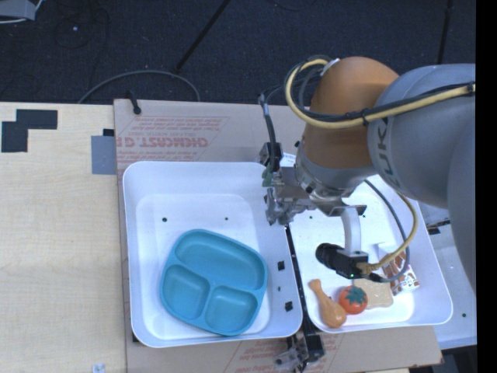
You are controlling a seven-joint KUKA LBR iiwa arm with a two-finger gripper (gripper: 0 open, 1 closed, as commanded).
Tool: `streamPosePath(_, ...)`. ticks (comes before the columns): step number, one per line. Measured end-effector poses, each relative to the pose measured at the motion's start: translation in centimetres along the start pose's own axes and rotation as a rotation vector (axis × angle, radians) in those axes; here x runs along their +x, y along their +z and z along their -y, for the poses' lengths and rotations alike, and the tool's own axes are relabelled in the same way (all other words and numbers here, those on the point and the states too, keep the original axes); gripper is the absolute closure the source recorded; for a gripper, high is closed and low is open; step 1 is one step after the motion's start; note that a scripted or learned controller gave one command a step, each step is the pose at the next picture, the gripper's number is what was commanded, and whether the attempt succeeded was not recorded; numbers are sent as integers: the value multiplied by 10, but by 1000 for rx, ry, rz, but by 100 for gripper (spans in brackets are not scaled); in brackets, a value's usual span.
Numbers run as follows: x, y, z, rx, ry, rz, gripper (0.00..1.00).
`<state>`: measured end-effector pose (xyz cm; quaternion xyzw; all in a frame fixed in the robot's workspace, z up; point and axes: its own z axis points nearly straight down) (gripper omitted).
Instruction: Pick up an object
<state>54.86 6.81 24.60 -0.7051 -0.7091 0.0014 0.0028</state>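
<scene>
Hanging from the grey and orange arm (349, 123), the jaws sit over the ridge where the left bin (147, 208) and the right bin (431, 301) meet, toward the far end of that ridge. The wrist hides them from above, so I cannot tell how far apart they stand or whether anything is between them.

A blue divided plate (213, 282) lies flat in the left bin, on the view's left of the jaws and nearer the camera, apart from them. The other things lie in the right bin, on the view's right of the jaws and well nearer the camera. A toy tomato (352, 300) rests against a pale toy bread slice (379, 292), and a tan toy drumstick (329, 308) lies just beside the tomato on the side closer to the jaws. A small printed packet (401, 274) sits farthest from the jaws, next to the bread slice.

Both bins rest on a cardboard sheet (171, 138) on the table (54, 231).
</scene>
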Motion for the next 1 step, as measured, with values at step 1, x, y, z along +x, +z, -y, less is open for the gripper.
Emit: streamPosePath(1,42,16,17,1,1,1,100)
